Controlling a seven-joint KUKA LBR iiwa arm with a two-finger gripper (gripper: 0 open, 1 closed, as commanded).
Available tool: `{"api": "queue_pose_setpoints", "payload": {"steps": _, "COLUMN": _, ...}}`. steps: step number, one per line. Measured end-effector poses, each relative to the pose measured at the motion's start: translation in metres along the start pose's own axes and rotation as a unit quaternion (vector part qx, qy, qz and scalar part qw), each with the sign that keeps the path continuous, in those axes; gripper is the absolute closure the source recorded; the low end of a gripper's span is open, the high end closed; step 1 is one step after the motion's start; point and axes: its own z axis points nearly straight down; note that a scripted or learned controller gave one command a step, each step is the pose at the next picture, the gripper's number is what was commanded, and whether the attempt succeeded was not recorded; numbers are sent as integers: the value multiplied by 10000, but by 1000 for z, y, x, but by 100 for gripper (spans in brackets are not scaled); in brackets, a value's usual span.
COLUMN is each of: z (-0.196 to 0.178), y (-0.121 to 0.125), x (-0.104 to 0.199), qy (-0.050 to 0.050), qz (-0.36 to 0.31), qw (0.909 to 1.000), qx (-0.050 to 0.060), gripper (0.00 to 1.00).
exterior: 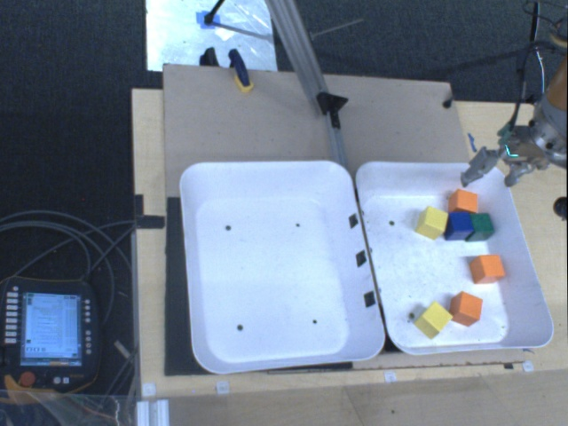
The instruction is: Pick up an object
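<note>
Where the frame cuts the arm, gripper (495, 169) above blocks (458, 223).

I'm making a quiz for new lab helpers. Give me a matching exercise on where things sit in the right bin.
Things:
1. blue cube
2. green cube
3. gripper
4. lone orange cube

Places:
A. above the right bin's far edge
B. between a yellow cube and the green cube
C. by itself, mid-bin near the right wall
D. right end of the far cluster

Pairs: 1-B, 2-D, 3-A, 4-C
</note>
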Motion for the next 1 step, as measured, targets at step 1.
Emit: {"api": "queue_pose_setpoints", "payload": {"steps": 1, "z": 0, "y": 0, "x": 0, "qy": -2, "qz": 3, "qw": 10000, "qx": 3, "gripper": 0}}
